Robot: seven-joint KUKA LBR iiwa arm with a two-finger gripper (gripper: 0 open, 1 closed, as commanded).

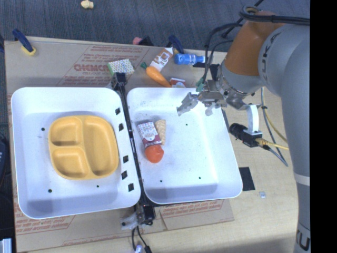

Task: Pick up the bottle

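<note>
The gripper (197, 105) hangs over the far part of the right bin (210, 157), its two metal fingers (185, 105) spread apart with nothing between them, released. Just behind it rises the grey arm (284, 62) with its glossy orange band (250, 44), and cables loop around the wrist.

Nearer the camera and to the gripper's left, well apart from it, the bottle (150, 140) lies on its side on the smooth white floor of that bin. It is a small one with a red printed label and a rounded orange-red end pointing toward the camera. A pale cracker-like rectangle (160, 130) rests right alongside it.

Further left sits the left bin (26, 141), shallow and white too, holding a yellow plastic plate (83, 146) with three compartments and rounded corners.

Beyond the gripper, on the brown cardboard (84, 62) outside the bins, lie a carrot-shaped orange piece (157, 76), a small white and orange bottle (161, 58), a blue object (187, 59) and a speckled green block (120, 66).
</note>
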